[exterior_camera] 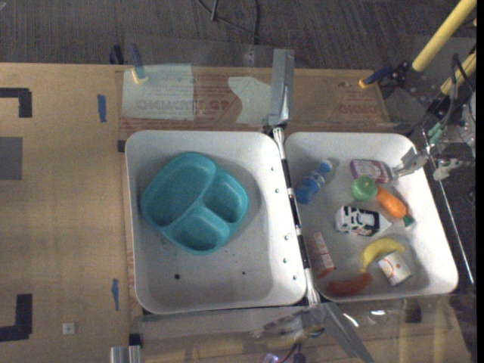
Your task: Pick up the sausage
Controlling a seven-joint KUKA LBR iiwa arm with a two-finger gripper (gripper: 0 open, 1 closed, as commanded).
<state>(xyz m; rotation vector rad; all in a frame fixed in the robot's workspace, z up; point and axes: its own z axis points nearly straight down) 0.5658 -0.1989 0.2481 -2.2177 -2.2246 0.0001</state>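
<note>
sausage (349, 283) lies well apart from the end effector (414, 159).

Two bins sit side by side on the bench (60, 225). The left bin (151, 278) holds a sectioned plate (194, 201). In the right bin (439, 263), a bottle (311, 181) lies nearest the divider, a carrot (393, 204) toward the right wall, a banana (380, 249) below it, and the sausage (348, 283) at the near edge. What seems to be the pincer (412, 159) hangs over that bin's far right corner.
</note>
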